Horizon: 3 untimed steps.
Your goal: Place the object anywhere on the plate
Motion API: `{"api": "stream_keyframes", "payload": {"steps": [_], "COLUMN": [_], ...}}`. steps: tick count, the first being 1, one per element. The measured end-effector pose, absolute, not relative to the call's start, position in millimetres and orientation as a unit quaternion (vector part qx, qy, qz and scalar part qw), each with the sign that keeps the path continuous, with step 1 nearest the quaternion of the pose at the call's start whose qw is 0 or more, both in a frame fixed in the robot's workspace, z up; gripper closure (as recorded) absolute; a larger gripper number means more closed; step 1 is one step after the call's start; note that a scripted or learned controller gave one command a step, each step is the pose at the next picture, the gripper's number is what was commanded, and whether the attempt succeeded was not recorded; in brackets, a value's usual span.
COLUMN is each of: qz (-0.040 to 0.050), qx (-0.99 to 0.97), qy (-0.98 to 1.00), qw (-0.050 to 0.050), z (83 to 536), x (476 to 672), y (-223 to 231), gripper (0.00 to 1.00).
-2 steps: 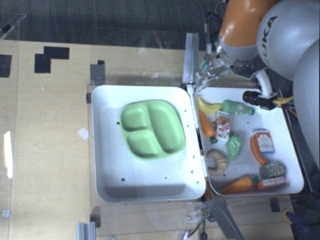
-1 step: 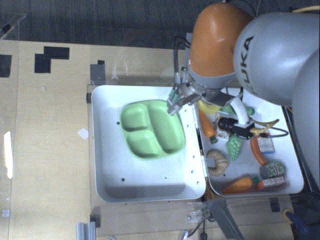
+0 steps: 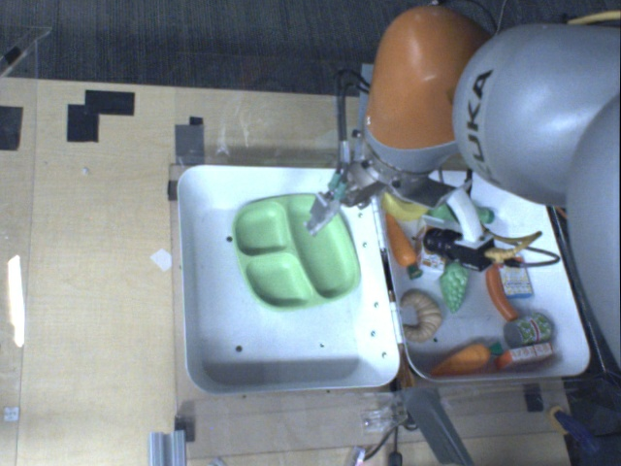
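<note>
Plate (image 3: 291, 255) first: green, three compartments, lying flat in the left white bin (image 3: 209, 357), slightly toward that bin's right wall, within easy reach of an arm coming in from the right. Claw (image 3: 323, 212) hanging over the plate's upper right compartment, tilted down and left. Cannot tell from this slant whether open or closed, nor whether anything is carried. No clear object seen beneath it.

Object to be placed: not identifiable for certain. Candidates heaped in the right bin (image 3: 572, 357): an orange carrot (image 3: 401, 244) just beside the dividing wall, a second carrot (image 3: 460, 359) near the front, a tan curled pastry (image 3: 422, 316), a green leafy piece (image 3: 454, 284), a red sausage (image 3: 500, 292), a small can (image 3: 529, 330). All kept apart from the plate, probably so that each pick ends in a short hop across the divider.

Likely stage: either about to release over the plate or heading off without a catch. Judged only from position above the plate.
</note>
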<state>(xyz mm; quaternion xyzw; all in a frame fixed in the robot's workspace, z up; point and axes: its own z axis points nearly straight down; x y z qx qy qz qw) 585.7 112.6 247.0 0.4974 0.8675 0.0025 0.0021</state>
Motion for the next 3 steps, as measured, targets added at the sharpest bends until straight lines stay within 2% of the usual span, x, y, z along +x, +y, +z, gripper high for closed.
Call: {"api": "stream_keyframes", "payload": {"steps": [1,2,3], "qz": [0.0049,0.003,0.0027], "qx": [0.497,0.387,0.385], "qy": [0.868,0.922,0.923], "qw": [0.004,0.003,0.003], "z": [259,253,218], "x": [587.2,634.7,648.9], "y": [114,196,227], "gripper": [1.0,1.0,1.0]}}
